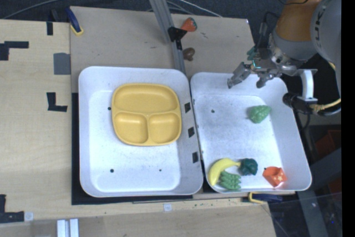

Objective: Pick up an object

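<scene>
Green toy [259,114] below spread fingers [233,81]

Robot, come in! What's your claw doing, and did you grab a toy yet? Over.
Gripper open, holding nothing, over right bin's far edge. Nearest toy: green piece, untouched. Nothing in the way.

robot lab: taped bench [33,119], paired white bins [89,119].
</scene>
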Controlling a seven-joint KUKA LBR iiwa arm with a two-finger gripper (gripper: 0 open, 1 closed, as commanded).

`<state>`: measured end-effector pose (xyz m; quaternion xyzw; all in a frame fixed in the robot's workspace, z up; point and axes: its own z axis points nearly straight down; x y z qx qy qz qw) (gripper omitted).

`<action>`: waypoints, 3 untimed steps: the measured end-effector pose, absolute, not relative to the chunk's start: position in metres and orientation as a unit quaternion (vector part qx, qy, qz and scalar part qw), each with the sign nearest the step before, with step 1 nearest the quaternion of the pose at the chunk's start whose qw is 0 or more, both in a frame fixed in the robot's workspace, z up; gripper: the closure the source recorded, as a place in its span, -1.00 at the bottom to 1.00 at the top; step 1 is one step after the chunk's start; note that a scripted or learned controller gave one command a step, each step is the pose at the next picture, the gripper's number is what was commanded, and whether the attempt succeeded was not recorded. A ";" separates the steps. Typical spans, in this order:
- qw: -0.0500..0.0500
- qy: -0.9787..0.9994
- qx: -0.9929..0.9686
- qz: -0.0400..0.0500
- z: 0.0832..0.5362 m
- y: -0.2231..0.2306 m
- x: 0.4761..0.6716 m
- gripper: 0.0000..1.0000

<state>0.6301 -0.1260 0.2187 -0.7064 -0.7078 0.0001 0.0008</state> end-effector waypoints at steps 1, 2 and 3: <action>0.001 -0.708 -0.706 0.000 0.219 -0.126 0.630 -1.00; 0.002 -0.708 -0.706 0.002 0.175 -0.124 0.626 -1.00; 0.002 -0.708 -0.706 0.002 0.128 -0.118 0.626 -1.00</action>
